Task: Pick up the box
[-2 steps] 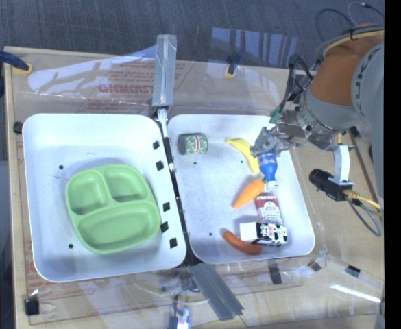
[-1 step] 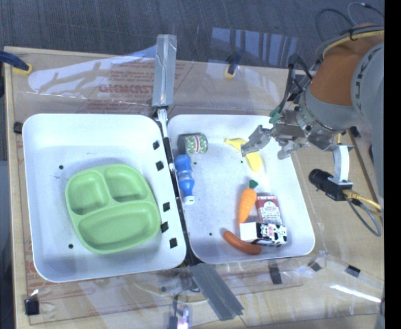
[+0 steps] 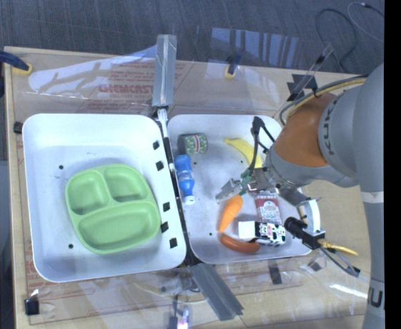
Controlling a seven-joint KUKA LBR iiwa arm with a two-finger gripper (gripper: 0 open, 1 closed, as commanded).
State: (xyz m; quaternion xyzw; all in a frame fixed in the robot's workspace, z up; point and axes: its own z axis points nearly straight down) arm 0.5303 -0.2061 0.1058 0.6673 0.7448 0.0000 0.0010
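The box (image 3: 266, 207) is a small red and white carton lying flat in the right bin (image 3: 207, 125), near its front right. A black and white patterned carton end (image 3: 271, 232) lies just in front of it. My gripper (image 3: 234, 187) hangs low over the middle of the right bin, just left of the box and right above the top of an orange carrot (image 3: 229, 214). Nothing shows held in it. The grey arm with its orange band (image 3: 303, 142) covers the bin's right side.
The right bin also holds a green can (image 3: 194, 143), a yellow banana (image 3: 240, 148), a blue bottle (image 3: 184, 177) by the left wall and a red sausage (image 3: 239, 243) at the front. A green divided plate (image 3: 111, 208) lies in the left bin (image 3: 42, 136).
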